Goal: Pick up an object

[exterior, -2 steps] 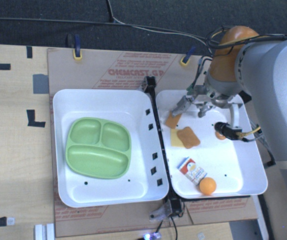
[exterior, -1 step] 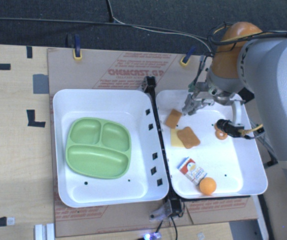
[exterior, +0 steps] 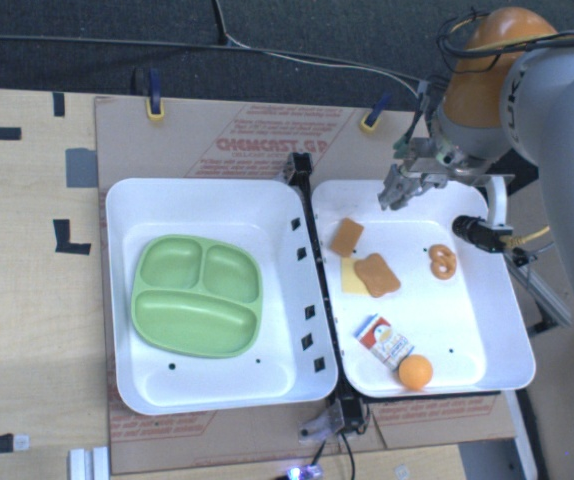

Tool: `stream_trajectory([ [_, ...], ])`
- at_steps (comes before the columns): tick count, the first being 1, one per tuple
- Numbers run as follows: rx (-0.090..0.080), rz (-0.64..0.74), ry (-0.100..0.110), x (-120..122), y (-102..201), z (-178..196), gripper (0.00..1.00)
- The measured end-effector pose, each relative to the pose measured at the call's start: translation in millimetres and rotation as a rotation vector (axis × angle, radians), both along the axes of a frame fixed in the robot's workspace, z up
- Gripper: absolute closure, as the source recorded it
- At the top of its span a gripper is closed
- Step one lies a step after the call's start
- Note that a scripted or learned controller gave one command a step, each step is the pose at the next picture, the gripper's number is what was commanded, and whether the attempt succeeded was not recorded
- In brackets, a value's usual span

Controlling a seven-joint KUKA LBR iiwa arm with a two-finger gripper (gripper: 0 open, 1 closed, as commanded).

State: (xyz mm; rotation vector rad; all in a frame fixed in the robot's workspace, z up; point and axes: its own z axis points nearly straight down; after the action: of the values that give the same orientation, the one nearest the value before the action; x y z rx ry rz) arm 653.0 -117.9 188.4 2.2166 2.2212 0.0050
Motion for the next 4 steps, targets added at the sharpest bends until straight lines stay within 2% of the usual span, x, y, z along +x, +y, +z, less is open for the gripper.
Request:
stream_trajectory([
  [1,0.000,0.000,0.003,1,1,41,1.00],
  [3,0.001,0.003,0.008,-17,100,25,1.00],
  [4,0.001,0.004,0.007,-21,164,27,1.00],
])
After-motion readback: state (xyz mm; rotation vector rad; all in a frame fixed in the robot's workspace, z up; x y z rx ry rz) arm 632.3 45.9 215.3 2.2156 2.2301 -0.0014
